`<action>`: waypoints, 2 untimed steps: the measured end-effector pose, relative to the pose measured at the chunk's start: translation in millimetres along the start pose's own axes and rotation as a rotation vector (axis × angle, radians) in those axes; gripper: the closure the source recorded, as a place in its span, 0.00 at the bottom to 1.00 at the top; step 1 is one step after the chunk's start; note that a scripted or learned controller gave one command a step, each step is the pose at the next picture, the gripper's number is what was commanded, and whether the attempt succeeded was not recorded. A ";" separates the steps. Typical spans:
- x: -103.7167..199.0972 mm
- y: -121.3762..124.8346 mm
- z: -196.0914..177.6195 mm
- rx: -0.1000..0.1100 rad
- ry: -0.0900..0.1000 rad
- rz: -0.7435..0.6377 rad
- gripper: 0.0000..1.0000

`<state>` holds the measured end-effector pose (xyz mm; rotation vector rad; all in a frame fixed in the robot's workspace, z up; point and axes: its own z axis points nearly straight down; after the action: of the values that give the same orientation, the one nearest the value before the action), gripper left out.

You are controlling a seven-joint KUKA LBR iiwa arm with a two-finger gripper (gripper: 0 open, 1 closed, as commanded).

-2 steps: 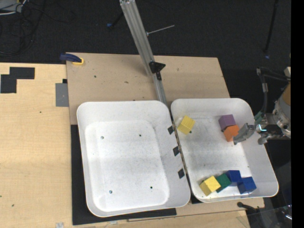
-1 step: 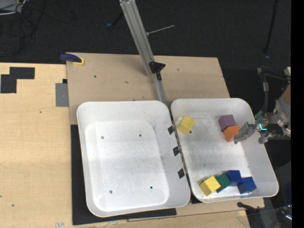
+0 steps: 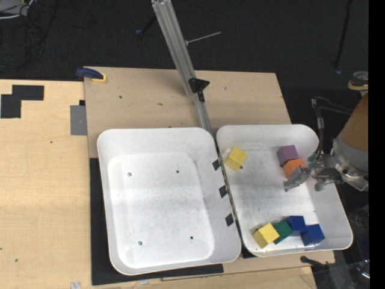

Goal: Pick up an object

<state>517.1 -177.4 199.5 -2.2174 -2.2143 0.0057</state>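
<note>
Gripper sits low over the right bin near its right edge, fingers spread, pinching nothing; orange block lies just beside it, touching purple block.

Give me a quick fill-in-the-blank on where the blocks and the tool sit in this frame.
1. All the blocks lie in the ____ bin.
2. The purple block touches an ____ block.
3. The lone yellow block sits near the bin's ____ wall.
4. The tool hangs closest to the ____ block.

Missing words: right; orange; left; orange
</note>
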 end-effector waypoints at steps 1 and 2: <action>-5.0 -0.6 45.5 0.000 0.000 0.000 0.00; -13.3 3.0 100.6 0.000 0.000 0.000 0.00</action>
<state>519.2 -190.4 98.8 -2.2174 -2.2138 0.0060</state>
